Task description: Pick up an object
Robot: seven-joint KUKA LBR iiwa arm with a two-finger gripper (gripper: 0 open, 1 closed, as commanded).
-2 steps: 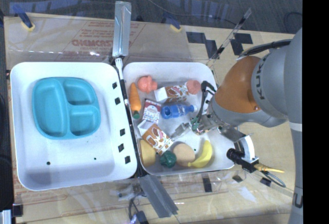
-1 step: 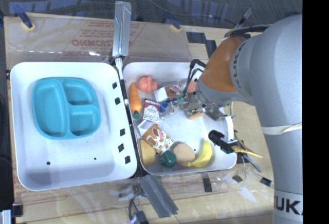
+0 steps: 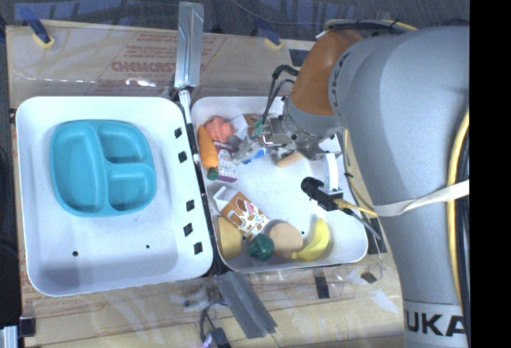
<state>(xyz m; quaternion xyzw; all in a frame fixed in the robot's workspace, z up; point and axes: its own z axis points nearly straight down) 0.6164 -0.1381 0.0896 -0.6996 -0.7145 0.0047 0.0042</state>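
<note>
Camera view shows the grey arm (image 3: pixel 399 139) reaching into the right bin (image 3: pixel 351 247), its gripper (image 3: pixel 267 137) low near the bin's far end; its grip state cannot be told. Left bin (image 3: pixel 48 259) holds a blue divided plate (image 3: pixel 102 166). Carrot (image 3: pixel 207 148), patterned box (image 3: pixel 243 215), banana (image 3: pixel 317 240) lie in the right bin.

Turquoise tray (image 3: pixel 102 165); white bins (image 3: pixel 48 259); yellow banana (image 3: pixel 317 240); orange carrot (image 3: pixel 207 150); green ball (image 3: pixel 260 247).
</note>
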